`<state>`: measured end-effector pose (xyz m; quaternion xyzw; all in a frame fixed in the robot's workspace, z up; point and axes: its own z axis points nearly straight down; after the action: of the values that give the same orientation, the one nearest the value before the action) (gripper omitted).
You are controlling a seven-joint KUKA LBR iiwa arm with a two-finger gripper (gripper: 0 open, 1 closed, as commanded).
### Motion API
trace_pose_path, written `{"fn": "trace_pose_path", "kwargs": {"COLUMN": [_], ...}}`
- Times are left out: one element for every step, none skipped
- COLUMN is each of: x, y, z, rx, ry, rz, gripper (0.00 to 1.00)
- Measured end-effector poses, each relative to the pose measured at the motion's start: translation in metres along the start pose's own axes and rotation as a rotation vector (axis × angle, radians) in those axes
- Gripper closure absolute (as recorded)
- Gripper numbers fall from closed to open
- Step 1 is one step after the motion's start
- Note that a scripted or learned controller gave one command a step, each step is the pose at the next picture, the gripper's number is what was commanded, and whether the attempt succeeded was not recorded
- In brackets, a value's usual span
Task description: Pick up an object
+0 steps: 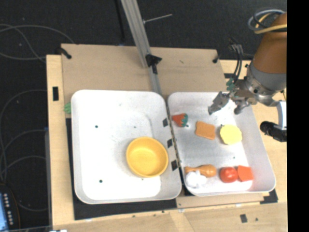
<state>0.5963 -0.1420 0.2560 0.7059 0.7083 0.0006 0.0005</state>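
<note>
Orange block [245,173] hugs the right bin's [258,153] near rim; end effector [227,105] gapes wide, empty.

Left bin [96,129]: white, few dark specks. Right bin [193,151]: white. Bowl [147,156]: yellow, plain. Small item [180,120] at bowl's 1 o'clock: red with green bit. Block [205,130]: orange. Round piece [231,135]: pale yellow. Tomato-like item [228,174]: red. Cube [245,173]: orange-red. Long item [203,170]: orange-brown; white lump [195,180] at its 7 o'clock. Arm [271,57]: orange band, grey wrist. Bench [106,69]: tan.
</note>
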Motion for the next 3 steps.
{"fn": "trace_pose_path", "kwargs": {"x": [0.0,-0.002,0.001], "y": [0.0,-0.001,-0.009], "z": [0.0,0.042,0.101], "rx": [0.0,0.005,0.007], "ry": [0.0,-0.003,-0.002], "rz": [0.001,0.005,0.005], "gripper": [0.0,0.0,0.0]}}
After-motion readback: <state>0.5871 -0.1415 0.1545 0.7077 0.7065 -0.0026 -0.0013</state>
